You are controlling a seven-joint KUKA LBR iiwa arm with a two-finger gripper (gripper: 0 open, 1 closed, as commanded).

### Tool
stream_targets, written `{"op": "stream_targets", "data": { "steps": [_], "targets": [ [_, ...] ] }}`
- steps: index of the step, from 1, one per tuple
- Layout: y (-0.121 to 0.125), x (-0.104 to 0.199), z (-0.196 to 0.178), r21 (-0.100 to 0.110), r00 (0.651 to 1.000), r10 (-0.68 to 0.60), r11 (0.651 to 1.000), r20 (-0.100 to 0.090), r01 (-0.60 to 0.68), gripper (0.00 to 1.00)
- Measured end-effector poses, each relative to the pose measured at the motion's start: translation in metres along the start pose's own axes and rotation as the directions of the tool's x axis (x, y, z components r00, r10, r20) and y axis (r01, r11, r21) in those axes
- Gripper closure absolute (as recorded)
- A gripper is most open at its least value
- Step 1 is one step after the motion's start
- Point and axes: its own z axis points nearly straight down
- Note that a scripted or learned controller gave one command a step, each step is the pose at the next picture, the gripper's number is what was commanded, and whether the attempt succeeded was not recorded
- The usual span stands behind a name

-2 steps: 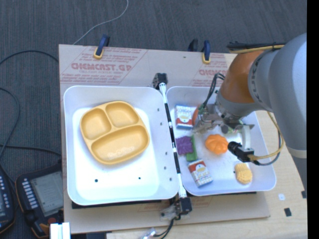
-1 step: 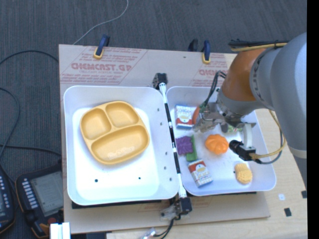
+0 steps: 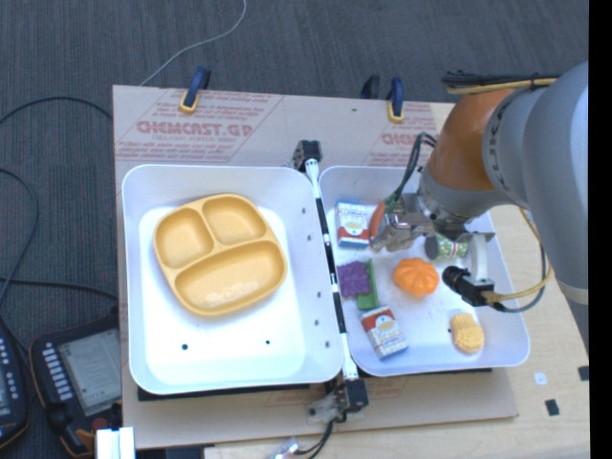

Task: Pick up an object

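over right bin (image 3: 507,352), claw (image 3: 397,226) low beside small carton (image 3: 353,224); opening and grip unclear.

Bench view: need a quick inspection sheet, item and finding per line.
Surface: left bin and right bin, white, side by side on a board.
Job's things: right bin holds an orange toy, purple block, two small cartons, yellow corn.
Clutter: yellow divided plate in left bin.
Claw: low over right bin's upper part, near the upper carton; nothing seen held.
Cables: black cable by wrist; cord on carpet.
Surroundings: grey carpet, handheld controller at lower left.
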Motion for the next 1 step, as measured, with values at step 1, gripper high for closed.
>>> {"op": "stream_targets", "data": {
  "steps": [1],
  "targets": [
    [0.0002,0.0002,-0.0095,0.000,1.000,0.000,1.000,0.000,0.000,1.00]
  ]
}}
